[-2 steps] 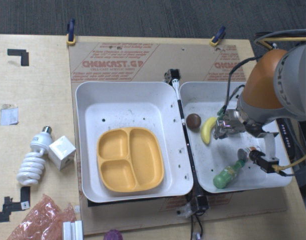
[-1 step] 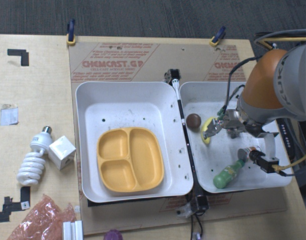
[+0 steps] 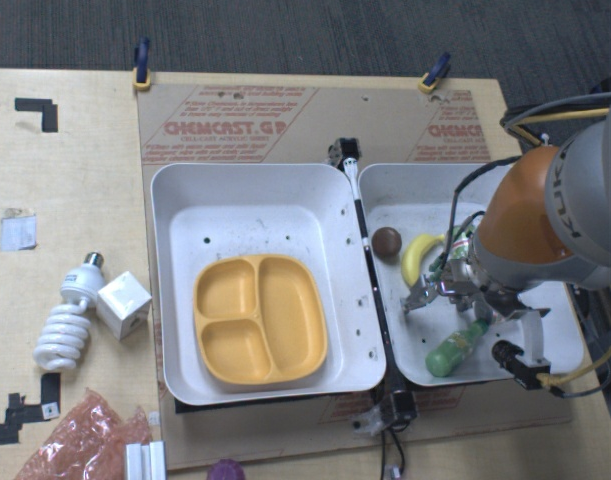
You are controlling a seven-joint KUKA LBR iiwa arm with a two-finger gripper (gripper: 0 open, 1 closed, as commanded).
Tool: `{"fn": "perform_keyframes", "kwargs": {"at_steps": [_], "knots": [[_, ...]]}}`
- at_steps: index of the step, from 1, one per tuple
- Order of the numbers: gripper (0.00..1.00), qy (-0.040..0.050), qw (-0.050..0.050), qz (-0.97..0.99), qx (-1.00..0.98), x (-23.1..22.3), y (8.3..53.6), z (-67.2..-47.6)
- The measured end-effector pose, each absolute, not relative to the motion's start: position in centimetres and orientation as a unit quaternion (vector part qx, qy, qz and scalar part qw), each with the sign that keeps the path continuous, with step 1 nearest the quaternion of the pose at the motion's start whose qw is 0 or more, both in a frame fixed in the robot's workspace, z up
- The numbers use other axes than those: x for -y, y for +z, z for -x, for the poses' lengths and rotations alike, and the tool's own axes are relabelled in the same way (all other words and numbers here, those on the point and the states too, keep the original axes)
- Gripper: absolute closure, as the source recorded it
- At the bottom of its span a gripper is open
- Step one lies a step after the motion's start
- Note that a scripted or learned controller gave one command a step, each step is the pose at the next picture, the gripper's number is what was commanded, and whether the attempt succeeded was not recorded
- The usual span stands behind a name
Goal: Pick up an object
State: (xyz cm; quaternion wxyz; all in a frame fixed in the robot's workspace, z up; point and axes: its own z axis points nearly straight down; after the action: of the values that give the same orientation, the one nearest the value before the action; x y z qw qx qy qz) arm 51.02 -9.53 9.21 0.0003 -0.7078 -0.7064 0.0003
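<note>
From the overhead camera I see the arm [image 3: 545, 208] reaching in from the right over the right bin [image 3: 385, 193], its orange band and grey body covering much of that bin's right half. The gripper [image 3: 455, 293] hangs low among the objects, and I cannot tell how its jaws stand; the metal parts there blur together, and nothing shows clearly between them.

In the right bin, a yellow banana [image 3: 419, 256] lies just left of the gripper, with a brown ball [image 3: 387, 242] beside it near the bin's left wall. A green bottle [image 3: 453, 349] lies tilted toward the front, just below the gripper. Whatever sits under the wrist is hidden from me.

The left bin [image 3: 175, 268] holds a yellow divided tray [image 3: 261, 319] with three compartments.

Outside the bins, on the bench to the left, a spiral light bulb [image 3: 65, 326] lies beside a small white cube [image 3: 123, 304]. A pink mesh bag [image 3: 85, 438] is cut off by the bottom edge. Cables [image 3: 550, 113] loop off the arm at the right edge.
</note>
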Motion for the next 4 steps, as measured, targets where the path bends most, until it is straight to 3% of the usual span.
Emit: {"fn": "perform_keyframes", "kwargs": {"at_steps": [1, 2, 3, 4], "knots": [[1.00, -0.0001, -0.001, 0.708, 0.706, 9.60, 10.18, -51.12], [0.00, -0.0001, -0.001, 0.708, 0.706, 9.60, 10.18, -51.12], [1.00, -0.0005, -0.002, 0.708, 0.706, 9.65, 11.15, -51.23], [0.00, -0.0005, -0.002, 0.708, 0.706, 9.65, 11.15, -51.23]]}}
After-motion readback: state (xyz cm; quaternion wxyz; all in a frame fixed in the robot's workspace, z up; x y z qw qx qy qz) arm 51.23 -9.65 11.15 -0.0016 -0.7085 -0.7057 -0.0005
